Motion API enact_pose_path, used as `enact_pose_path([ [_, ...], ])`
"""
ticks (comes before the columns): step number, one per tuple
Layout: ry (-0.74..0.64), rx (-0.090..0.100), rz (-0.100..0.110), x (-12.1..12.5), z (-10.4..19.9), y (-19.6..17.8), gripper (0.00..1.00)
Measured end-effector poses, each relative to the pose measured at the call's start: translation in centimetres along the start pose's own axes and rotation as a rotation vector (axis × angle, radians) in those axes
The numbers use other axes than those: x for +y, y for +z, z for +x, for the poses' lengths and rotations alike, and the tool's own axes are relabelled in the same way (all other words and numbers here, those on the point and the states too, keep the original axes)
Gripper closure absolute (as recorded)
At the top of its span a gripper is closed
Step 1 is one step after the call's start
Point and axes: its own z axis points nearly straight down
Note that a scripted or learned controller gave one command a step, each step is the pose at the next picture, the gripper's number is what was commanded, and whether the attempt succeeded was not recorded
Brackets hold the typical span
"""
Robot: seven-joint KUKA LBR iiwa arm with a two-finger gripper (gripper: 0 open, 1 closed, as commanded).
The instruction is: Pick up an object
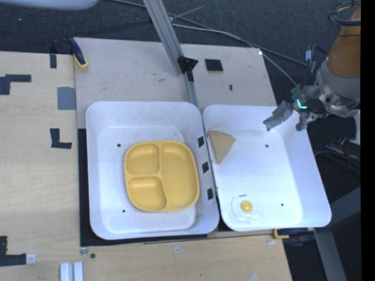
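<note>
A tan wedge-shaped piece (221, 144) lies at the upper left of the right bin (293, 174), close to the divider. A toy fried egg (245, 207), white with a yellow yolk, rests near that bin's front edge. A yellow three-compartment plate (161, 175) sits in the middle of the left bin (102, 157). My gripper (288, 117) hovers over the right bin's far right corner, well away from the wedge and the egg. Its fingers are spread and nothing is between them.
A metal pole (170, 31) slants across the bench behind the bins. Black tape marks and a blue-yellow clamp (78, 53) lie on the bench at left. Cables run along the back.
</note>
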Motion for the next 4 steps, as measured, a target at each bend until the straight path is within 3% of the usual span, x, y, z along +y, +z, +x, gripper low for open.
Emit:
enact_pose_path([
  [1,0.0,-0.001,-0.002,0.0,0.0,-0.1,0.0],
  [4,0.0,-0.001,0.002,0.3,1.5,14.8,0.0],
])
